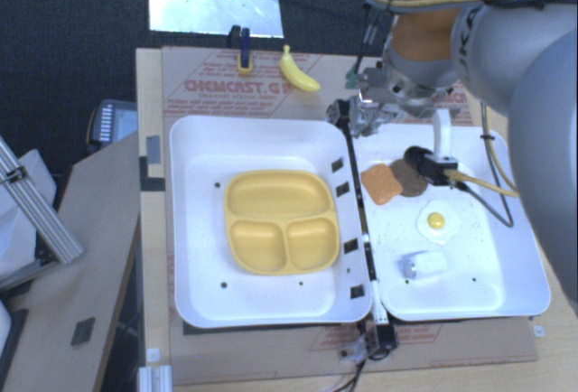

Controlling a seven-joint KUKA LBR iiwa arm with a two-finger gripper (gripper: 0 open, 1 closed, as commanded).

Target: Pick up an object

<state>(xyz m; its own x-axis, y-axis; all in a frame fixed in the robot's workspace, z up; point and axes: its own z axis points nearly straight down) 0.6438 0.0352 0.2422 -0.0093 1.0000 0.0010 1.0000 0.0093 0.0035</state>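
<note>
- No single target is fixed by the task; the candidates are all noted in the right bin (510, 295)
- An orange toast slice (381, 184) is recorded near the bin's left wall, towards the back; a brown round piece (413, 183) lies against its right edge, touching or slightly overlapped (which of the two cannot be told)
- A toy fried egg (436, 223) is seen in front of these, apart from them; a small white object (423, 266) lies nearer the front wall, on its own
- The gripper (364, 117) is placed over the back left corner of the right bin, close to the join with the left bin (194, 200) and just behind the toast slice; nothing is seen held, and how far it is open cannot be told from this view
- Risk: toast, brown piece and egg lie flat on the floor, so a closure from above is judged likely to skid over them and come up with nothing
- Risk: toast and brown piece being in contact, one may be pushed aside or both pinched and then dropped
- Risk: a descent this near the shared rims may land on the wall, not on an object
- The yellow divided plate (275, 223) in the left bin and the toy banana (299, 74) on the board behind both bins are judged out of play
</note>
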